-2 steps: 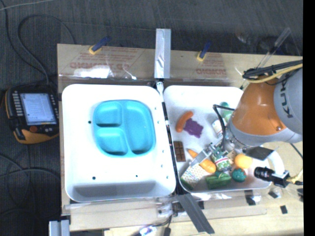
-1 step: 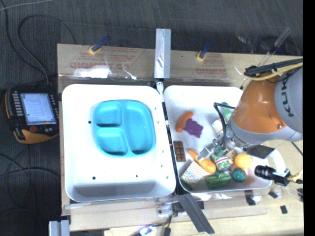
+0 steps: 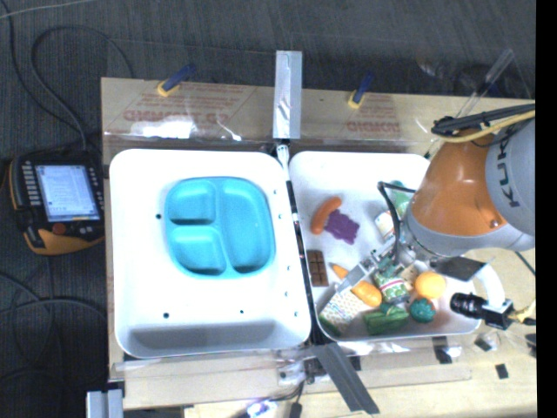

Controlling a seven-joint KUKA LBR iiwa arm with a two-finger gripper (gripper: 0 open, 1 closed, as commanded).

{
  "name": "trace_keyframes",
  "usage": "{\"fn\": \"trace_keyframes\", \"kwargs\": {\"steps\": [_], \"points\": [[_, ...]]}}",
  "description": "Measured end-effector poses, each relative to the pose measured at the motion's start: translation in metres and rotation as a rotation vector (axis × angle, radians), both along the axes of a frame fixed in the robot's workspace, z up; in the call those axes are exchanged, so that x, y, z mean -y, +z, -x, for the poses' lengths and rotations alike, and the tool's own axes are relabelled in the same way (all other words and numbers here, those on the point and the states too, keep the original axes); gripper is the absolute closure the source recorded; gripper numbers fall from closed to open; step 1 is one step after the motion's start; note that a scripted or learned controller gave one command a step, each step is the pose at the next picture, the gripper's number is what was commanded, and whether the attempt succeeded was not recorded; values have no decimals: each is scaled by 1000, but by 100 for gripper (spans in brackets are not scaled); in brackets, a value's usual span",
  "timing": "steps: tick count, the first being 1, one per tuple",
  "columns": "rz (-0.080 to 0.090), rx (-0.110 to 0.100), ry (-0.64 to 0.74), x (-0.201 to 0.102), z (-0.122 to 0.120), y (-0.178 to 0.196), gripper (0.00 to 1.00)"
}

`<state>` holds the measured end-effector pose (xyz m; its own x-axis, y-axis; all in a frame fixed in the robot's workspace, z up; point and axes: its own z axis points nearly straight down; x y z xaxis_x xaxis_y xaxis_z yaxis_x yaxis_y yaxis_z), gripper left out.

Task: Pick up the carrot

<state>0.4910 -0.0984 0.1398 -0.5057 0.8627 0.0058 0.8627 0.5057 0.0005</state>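
The carrot point(image 3: 364, 293) looks like the orange tapered piece lying aslant in the lower middle of the right bin point(image 3: 305, 233), its thin tip pointing up-left. My gripper point(image 3: 385, 265) hangs just above and to the right of its thick end, reaching down from the orange-banded wrist point(image 3: 452, 203). The arm's shadow and body hide the contact area, so I cannot tell whether anything is held.
An orange sausage-shaped toy point(image 3: 326, 214) and a purple piece point(image 3: 343, 227) lie at the bin's upper left. An orange ball point(image 3: 429, 285), green items point(image 3: 387, 318) and a packet crowd around the carrot. A blue divided tray point(image 3: 218, 225) sits in the left bin.
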Motion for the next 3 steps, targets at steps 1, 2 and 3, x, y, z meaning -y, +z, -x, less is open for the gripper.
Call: {"fn": "trace_keyframes", "kwargs": {"steps": [1, 2, 3], "points": [[3, 2, -112, 22, 6, 14, 0], [5, 11, -169, 22, 4, -32, 0], [0, 5, -167, 19, 5, -25, 100]]}}
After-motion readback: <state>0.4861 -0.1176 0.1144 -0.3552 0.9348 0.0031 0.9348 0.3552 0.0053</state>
